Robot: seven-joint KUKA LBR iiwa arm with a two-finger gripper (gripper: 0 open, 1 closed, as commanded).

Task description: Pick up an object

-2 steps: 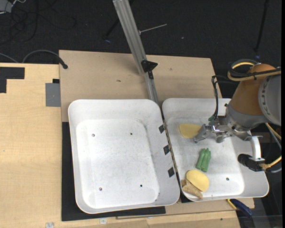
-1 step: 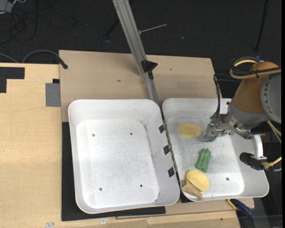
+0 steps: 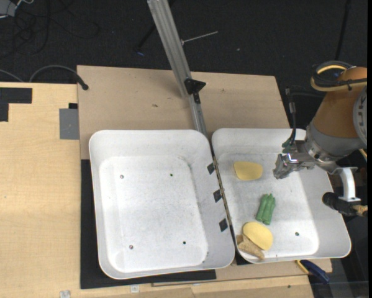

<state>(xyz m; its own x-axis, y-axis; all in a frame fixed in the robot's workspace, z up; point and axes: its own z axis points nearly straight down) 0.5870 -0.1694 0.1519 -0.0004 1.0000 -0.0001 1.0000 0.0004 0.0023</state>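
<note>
Your gripper (image 3: pixel 284 166) hangs over the right bin (image 3: pixel 325 244), toward its 3 o'clock side, with the grey arm (image 3: pixel 335 126) and its orange band reaching in behind it; nothing sits between the jaws, and from this slant you cannot tell whether they are parted or closed, so confirm that before you descend. The nearest candidate is the pale yellow piece (image 3: pixel 248 170), lying flat on the bin floor at the gripper's 9 o'clock, near but clearly apart from it. The green object (image 3: pixel 266 208) lies at about the gripper's 7 o'clock, standing free with bare floor on every side. The rounder yellow object (image 3: pixel 258 235) sits farther off at 7 o'clock against the bin's near rim, touching a tan scrap (image 3: pixel 250 249), which makes it the awkward choice. The left bin (image 3: pixel 111 151) has nothing to offer you. I'd judge the green object the cleanest grasp: it is narrow, so line the jaws across its short width, centre over its middle, and come straight down. If you prefer the pale yellow piece, its low, flat shape may let the fingertips skid over it, so go fully to the floor before closing. In either case, lift slowly and check that something actually rises with the jaws.
</note>
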